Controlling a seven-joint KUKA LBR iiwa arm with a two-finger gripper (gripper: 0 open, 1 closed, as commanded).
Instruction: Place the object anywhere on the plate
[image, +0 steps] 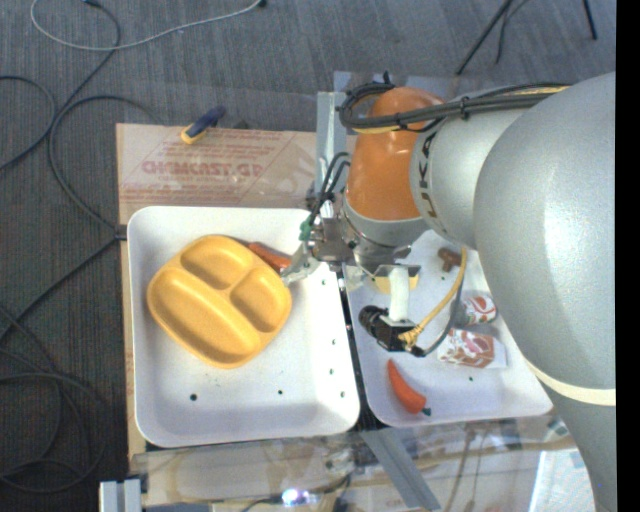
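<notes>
Beside the plate (215, 300) — gripper (298, 267), arm (520, 200) overhead.

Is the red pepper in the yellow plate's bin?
No, the yellow plate lies in the left bin, the red pepper in the right bin.

Just to the view's left of the gripper (298, 266), the yellow three-compartment plastic plate (220, 298) fills the upper part of the left white bin (250, 405). A small orange carrot-shaped piece (266, 254) lies against the plate's rim, close beside the gripper. Below the gripper in the view, this bin's floor is bare and open. To the gripper's right, the raised bin walls (347, 345) form a ridge. Beyond it, well apart from the gripper, a red-orange pepper-shaped toy (406, 389) and red-and-white pieces (472, 346) lie in the right white bin (500, 398).
</notes>
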